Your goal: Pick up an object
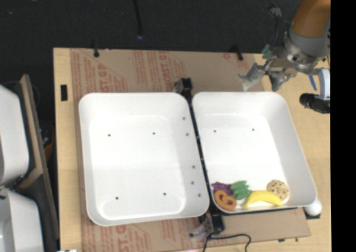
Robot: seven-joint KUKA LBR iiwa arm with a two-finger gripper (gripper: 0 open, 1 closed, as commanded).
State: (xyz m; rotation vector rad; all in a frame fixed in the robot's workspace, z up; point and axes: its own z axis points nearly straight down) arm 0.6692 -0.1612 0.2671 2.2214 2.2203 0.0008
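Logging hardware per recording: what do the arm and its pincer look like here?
The arm is grey with an orange band above the wrist. Its pincer is a small grey metal two-finger unit with a greenish spot at its mount, and thin dark cables run alongside the wrist.

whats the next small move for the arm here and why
Probably swing the gripper toward the near edge of the right bin. It hangs above that bin's far rim, while the banana, cookie and other small toys all cluster along the bin's near wall, so nothing lies under the gripper to grab.

Yellow banana (263, 199), speckled tan cookie (277, 189), white bins (89, 151).
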